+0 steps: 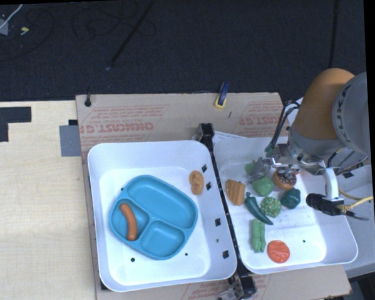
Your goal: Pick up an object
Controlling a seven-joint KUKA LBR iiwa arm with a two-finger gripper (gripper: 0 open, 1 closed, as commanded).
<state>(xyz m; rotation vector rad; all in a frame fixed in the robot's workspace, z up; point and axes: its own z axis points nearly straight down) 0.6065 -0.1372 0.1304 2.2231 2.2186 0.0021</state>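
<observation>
My gripper hangs low over the back of the right bin, with the arm coming in from the right. Right beneath it lie a round green vegetable and a small orange-brown round piece. Close by are a head of broccoli, a dark teal pepper, a dark green chili and an orange waffle-like piece. Nearer the front lie a light green pod and a red tomato. Nothing shows as lifted off the bin floor.
The left bin bears a blue divided plate with a sausage in one compartment. A tan oval piece lies beside the plate near the divider between the bins.
</observation>
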